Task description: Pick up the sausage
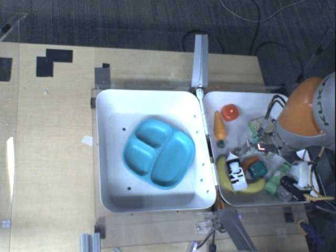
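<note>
Nearest to me, along the near edge of the right bin (240,95), lies a yellow banana (252,188). A small white and black pack (236,174) rests across its left end. Just behind the banana I see a short red-brown piece (249,161), which I take for the sausage. It sits toward the near middle of this bin, touching a dark green block (258,168) on its right side and half hidden by it. Only a dull, rounded bit of it shows, so I cannot tell its full length or which way it points.

I judge it to be a light toy piece, smooth and a little slippery, stiff enough not to bend. I would grasp it across its narrow middle, but the neighbours crowd it closely and one of them may come up instead.

The gripper (261,145) hangs just behind the sausage, low over the clutter. I cannot tell if it is released or clenched, and I see nothing held in it.

A carrot (219,125) lies along the left wall of the same bin. In the left bin (105,140) there is a blue divided plate (159,153).
</note>
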### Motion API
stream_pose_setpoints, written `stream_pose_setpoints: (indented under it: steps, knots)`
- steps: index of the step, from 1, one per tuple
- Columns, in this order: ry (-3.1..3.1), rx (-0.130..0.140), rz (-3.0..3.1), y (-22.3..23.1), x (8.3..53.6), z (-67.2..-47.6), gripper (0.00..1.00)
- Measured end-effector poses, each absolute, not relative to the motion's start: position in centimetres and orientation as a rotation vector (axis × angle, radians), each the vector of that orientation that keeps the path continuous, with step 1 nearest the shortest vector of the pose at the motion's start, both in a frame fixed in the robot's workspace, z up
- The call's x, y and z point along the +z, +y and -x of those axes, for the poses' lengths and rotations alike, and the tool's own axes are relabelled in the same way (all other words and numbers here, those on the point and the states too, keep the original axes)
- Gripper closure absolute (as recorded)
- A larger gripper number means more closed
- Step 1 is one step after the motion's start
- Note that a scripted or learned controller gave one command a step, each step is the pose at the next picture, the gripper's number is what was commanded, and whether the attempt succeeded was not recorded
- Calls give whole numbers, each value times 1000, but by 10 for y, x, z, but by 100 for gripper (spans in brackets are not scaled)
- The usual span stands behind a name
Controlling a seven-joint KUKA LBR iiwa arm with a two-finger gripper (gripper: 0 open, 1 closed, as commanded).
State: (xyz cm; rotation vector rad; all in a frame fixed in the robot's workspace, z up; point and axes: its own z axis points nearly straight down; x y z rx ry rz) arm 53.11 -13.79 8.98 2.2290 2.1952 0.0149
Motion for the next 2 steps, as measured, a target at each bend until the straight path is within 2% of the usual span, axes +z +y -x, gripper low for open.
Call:
stream_pose_setpoints:
  steps: [1, 2]
  knots:
    - [2195, 24, -2225, -137, 102, -534, 100]
    - [2195, 24, -2225, -137, 102, -534, 0]
